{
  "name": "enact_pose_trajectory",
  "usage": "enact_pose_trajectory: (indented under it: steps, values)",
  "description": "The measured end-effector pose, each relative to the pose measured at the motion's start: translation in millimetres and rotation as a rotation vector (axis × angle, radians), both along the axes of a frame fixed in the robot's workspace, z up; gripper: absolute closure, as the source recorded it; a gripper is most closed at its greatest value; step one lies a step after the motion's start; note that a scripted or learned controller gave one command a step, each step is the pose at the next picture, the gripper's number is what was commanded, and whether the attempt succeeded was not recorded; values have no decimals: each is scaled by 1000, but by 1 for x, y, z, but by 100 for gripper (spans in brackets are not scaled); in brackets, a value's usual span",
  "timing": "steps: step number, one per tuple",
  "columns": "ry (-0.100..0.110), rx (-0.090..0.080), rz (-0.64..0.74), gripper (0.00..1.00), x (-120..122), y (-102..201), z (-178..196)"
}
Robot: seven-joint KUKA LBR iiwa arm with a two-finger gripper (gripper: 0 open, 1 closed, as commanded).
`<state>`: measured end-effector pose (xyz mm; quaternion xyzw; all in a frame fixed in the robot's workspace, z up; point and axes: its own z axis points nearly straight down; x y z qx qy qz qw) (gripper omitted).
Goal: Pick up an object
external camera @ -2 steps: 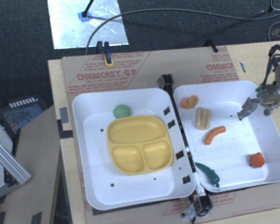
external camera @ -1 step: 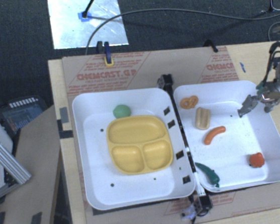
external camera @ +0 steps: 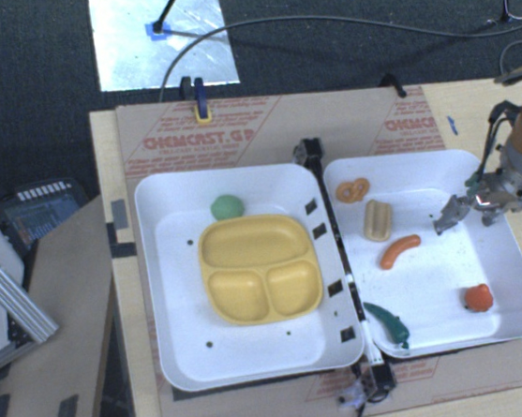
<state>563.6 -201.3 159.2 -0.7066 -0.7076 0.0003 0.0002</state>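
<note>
Sausage (external camera: pixel 399 251), lying mid right bin (external camera: pixel 445 322) near the pincer (external camera: pixel 453 215) whose grip state I cannot tell, looks light, smooth, likely slippery plastic; best pinched across its middle.

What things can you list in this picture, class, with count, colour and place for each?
bins: two, white, side by side on the bench
tray: one, yellow, three compartments, left bin
ball: one, green, left bin, behind the tray
pretzel: one, orange-brown, right bin, far corner
bread: one, tan, right bin
sausage: one, orange, right bin, middle
tomato: one, red-orange, right bin, near right
pepper: one, dark green, right bin, near left
end effector: one, grey, over the right bin's right side
</note>
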Motion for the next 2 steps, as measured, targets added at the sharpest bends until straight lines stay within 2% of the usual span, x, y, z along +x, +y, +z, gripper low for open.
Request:
enact_pose_trajectory:
  steps: [1,2]
  values:
    - [0,0,0,0,-2,9,-46]
    - [-1,0,-1,0,-2,9,-76]
